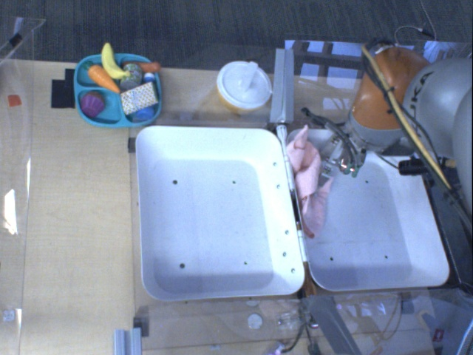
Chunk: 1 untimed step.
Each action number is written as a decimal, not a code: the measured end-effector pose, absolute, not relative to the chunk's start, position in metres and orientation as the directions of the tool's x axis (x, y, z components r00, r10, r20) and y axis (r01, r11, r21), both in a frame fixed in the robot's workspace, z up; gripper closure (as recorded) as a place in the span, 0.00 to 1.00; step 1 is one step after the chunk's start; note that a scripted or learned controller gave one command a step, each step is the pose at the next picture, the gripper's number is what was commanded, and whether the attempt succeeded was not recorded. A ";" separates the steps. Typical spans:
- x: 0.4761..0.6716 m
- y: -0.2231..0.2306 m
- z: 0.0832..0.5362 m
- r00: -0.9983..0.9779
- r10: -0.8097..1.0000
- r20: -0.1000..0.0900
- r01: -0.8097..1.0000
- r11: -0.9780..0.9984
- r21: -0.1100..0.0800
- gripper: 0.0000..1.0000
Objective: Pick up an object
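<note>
The bench (pixel 74 235) bears two white bins (pixel 214 213), a blue tray (pixel 81 113).

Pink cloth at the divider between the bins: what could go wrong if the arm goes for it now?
The pink cloth lies bunched along the right bin's left wall, so a closing gripper may pinch only a fold and slip off. It also partly overlaps the rim by the left bin, so a lift could drag it across.

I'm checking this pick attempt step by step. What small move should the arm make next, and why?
Probably shift the tool slightly toward the pink cloth and lower onto it. The cloth lies bunched along the left edge of the right bin, partly draped over the divider beside the left bin, and the tool sits just to its right near the cloth's upper part. I cannot tell whether it has any fabric yet.
</note>
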<state>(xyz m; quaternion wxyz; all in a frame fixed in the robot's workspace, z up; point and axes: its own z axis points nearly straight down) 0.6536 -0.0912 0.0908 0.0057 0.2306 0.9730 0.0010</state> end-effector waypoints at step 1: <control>0.655 -0.090 0.100 -0.894 0.448 -0.011 0.448 0.894 0.008 1.00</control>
